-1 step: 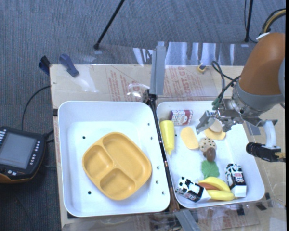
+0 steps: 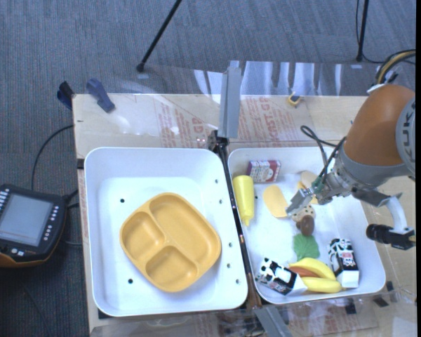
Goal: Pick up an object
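The gripper (image 2: 302,206) hangs low in the right bin (image 2: 375,262), its 2 fingers just above a small brown object (image 2: 306,224) and beside a pale yellow disc (image 2: 275,201). How far the fingers are spread cannot be told, and nothing is clearly seen between them. A green leaf-shaped piece (image 2: 306,246) lies just below the brown object. Along the bin's left wall lies a yellow bottle (image 2: 244,197), with a small red carton (image 2: 264,170) near the top. At the near edge sit a banana (image 2: 316,275) and 2 black-and-white cartons (image 2: 278,275) (image 2: 343,255). The left bin (image 2: 105,181) holds a yellow divided plate (image 2: 170,241) with 3 compartments. A handheld control pendant (image 2: 22,223) rests on the floor at the far left.
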